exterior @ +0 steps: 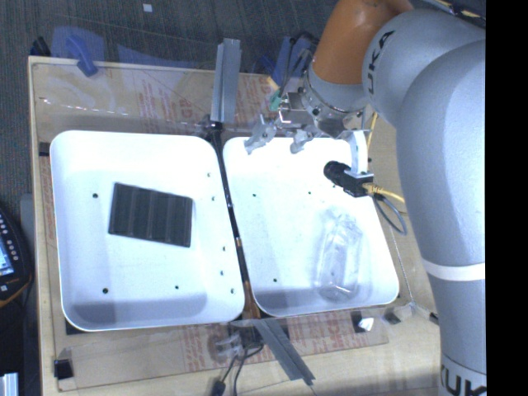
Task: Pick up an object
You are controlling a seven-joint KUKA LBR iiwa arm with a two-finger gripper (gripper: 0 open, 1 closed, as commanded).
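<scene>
The gripper (279, 137) hangs over the far edge of the right bin (272, 221), near its back-left corner, with its two pale metal fingers (257, 136) spread apart and nothing between them. They point down toward the rim, clear of the bin floor as far as the slanted view allows. Above them sits the grey wrist and the orange band (346, 31) of the arm (429, 122), which fills the right side of the view. A black fitting with a yellow cable (351, 180) juts from the arm over the bin.

The clear plastic object (338, 258) lies in the near-right part of the right bin, well apart from the gripper. It is transparent and glossy, roughly bottle-shaped, though its outline is faint against the white. Its long axis runs from far to near with a slight tilt, the wider end toward the near rim.

In the left bin (74, 221) a dark grey flat rectangle (152, 214) with lengthwise ribs lies near the middle, its long side running left to right, slightly skewed. Both bins are shallow, smooth white, with rounded corners, and touch along a dark divider (231, 221).
</scene>
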